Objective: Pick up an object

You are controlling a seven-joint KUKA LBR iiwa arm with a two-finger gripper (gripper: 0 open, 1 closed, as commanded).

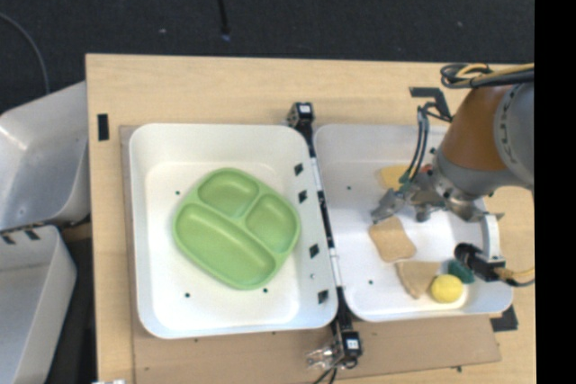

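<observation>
The right bin (pixel 360 157) holds several small items. A tan square slab (pixel 391 240) lies near its middle, and a second tan piece (pixel 414 277) rests by the front wall. A yellow ball (pixel 446 289) sits against that piece, with a small teal item (pixel 462 271) just behind it. A pale yellow piece (pixel 392 176) lies farther back, partly hidden by the arm. My gripper (pixel 402 209) hangs low over the bin, just behind the tan square slab, open with nothing between its fingers.
The left bin (pixel 153 157) holds a green divided plate (pixel 236 227) in its middle. A ridge with black clips (pixel 317 220) separates the two bins. The arm's orange band (pixel 472 135) stands over the right bin's back right corner.
</observation>
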